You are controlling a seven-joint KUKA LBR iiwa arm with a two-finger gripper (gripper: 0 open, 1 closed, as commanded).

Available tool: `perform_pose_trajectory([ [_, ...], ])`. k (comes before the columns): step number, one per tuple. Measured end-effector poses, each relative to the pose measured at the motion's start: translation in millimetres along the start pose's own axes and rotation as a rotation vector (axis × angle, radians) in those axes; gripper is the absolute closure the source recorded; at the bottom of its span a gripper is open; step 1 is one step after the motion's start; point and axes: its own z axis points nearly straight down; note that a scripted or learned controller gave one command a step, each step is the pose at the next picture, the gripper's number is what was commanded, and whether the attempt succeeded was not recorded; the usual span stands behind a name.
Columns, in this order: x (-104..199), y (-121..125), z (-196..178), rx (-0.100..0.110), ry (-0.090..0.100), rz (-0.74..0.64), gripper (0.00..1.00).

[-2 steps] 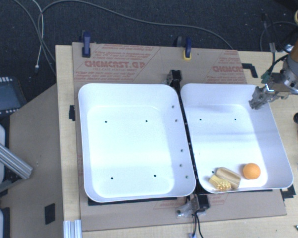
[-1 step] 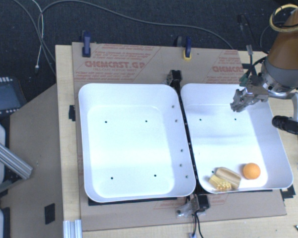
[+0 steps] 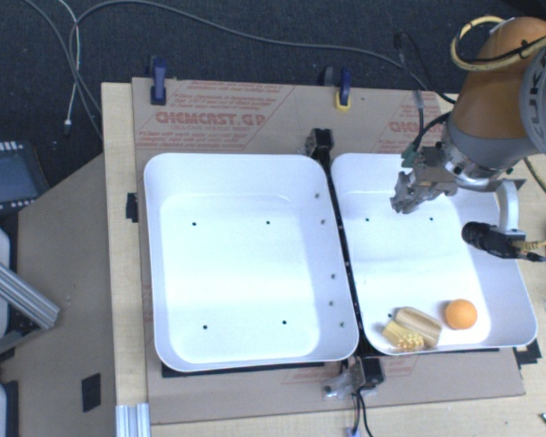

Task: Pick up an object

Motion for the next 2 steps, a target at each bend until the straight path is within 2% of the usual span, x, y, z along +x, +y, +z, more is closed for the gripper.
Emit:
perform_pose_trajectory([
  [1,53,2,5,0.0,0.0,0.0,1.0],
  [2,97,-8,-3,-0.001,0.0,0.001,1.0],
])
